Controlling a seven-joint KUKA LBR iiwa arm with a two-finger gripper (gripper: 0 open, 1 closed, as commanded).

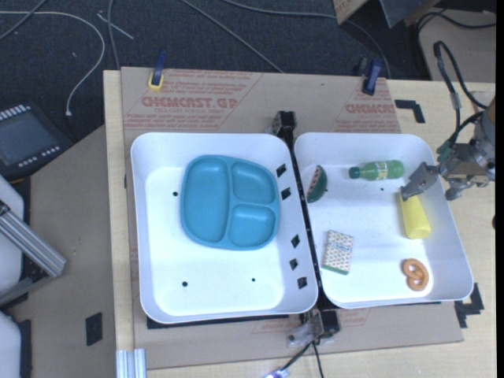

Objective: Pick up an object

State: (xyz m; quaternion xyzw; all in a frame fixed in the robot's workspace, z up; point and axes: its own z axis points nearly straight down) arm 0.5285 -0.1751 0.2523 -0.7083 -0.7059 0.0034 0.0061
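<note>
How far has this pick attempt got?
Nothing looks picked yet. The gripper sits at the right bin's far right edge, just above the yellow plastic bottle lying flat. The green bottle, patterned box and pretzel also lie there. Grasp and lift remain.

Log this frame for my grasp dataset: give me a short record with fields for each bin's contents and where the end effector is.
left bin: blue divided plate
right bin: green bottle lying down, yellow block, pretzel, patterned box, watermelon slice at the left wall
end effector: over the right bin's far right edge, just above the yellow block
held: nothing visible between the fingers
</note>
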